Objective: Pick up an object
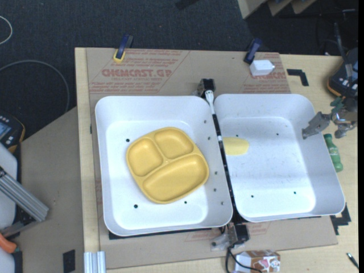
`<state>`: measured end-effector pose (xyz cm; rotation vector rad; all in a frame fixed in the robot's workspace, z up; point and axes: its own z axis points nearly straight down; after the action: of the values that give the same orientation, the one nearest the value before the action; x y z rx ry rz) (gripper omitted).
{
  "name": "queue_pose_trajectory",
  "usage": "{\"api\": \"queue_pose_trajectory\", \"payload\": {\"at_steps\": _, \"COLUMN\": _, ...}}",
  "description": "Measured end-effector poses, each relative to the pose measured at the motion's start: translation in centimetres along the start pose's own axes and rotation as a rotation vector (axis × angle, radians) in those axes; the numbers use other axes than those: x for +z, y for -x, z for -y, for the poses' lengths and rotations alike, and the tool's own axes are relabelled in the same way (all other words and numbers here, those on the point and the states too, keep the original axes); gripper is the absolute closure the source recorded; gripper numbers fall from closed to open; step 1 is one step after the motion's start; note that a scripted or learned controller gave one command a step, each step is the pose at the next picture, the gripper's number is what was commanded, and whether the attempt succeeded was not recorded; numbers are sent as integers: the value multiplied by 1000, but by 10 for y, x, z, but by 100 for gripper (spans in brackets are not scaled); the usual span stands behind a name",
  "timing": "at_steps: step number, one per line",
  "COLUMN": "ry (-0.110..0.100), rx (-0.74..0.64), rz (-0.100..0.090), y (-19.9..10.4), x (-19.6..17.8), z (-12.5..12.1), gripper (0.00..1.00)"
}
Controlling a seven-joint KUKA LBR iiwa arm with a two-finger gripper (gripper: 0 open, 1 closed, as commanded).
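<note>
Picking either candidate well starts with choosing the easier one: the small pale-yellow object (235, 146) lies flat on the floor of the right bin (273, 198), hard against its left wall, well to the left of the gripper (325, 125) and a little below it in the view. It looks low and soft-edged (perhaps a sponge or a slice-shaped toy; too small to tell), so my judgement is that the fingers should descend straight over it, spread across its short width, with one finger kept off the bin wall beside it.

Over the right bin's right rim, the grey fingers (313, 127) appear spread apart, with nothing between them and nothing touched.

Farther left still, across the divider, the yellow divided plate (167, 165) sits in the middle of the left bin (114, 209). Its broad shallow form would probably need a rim pinch, a harder grasp.
</note>
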<state>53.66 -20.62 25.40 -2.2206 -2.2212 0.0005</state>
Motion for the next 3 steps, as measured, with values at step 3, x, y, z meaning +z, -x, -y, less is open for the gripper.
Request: {"api": "queue_pose_trajectory", "payload": {"at_steps": 3, "ry": -8, "rx": -15, "rz": -5, "y": -228, "x": -39, "z": 10, "gripper": 100}}
